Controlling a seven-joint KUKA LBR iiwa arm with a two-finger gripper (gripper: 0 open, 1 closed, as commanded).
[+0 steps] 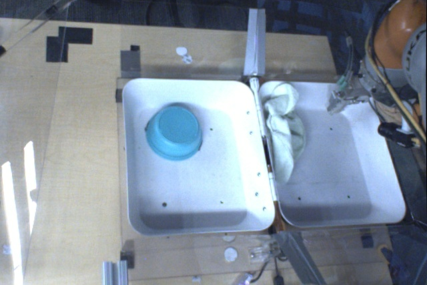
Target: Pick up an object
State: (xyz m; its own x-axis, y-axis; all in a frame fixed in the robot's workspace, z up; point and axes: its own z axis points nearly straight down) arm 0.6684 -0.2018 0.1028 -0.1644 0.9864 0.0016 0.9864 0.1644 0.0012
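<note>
One blue bowl (174,132), one white cloth (283,130).

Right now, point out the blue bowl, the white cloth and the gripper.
blue bowl (175,131): camera view, centre of its upturned base, left bin.
white cloth (283,130): camera view, middle of the crumpled fabric, right bin's left wall.
gripper (339,101): camera view, at its fingertips.

A bright blue bowl (174,131) is sitting in the white left bin (193,210). At three o'clock from it, an off-white cloth (283,130) is lying in the white right bin (347,203). The table (60,163) is showing pale wood with black marks (65,42) at ten o'clock.
</note>
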